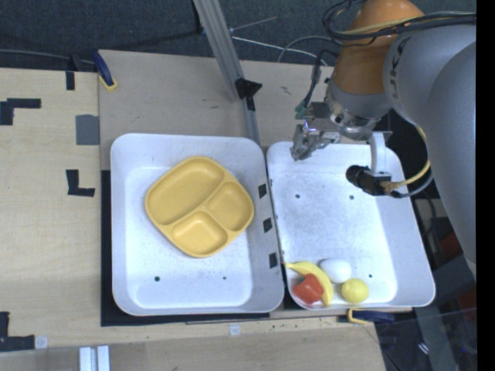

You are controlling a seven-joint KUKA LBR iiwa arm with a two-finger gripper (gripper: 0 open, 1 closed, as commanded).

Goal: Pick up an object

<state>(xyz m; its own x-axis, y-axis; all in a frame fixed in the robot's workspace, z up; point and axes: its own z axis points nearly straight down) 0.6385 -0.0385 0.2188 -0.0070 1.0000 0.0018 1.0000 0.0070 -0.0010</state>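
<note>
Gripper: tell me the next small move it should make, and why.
Probably carry the gripper toward the near corner of the right bin. It now hangs at that bin's far-left corner with nothing beneath it, while the pickable things, a banana, a red piece, a white egg and a yellow ball, cluster at the near edge.

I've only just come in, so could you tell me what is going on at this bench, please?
A robot arm is reaching in over the far edge of the right bin, its gripper up near that bin's far left corner with nothing held. The small things it could pick, a banana, a red piece, a white egg and a yellow ball, sit together at the near edge. The left bin holds a yellow divided plate.
</note>
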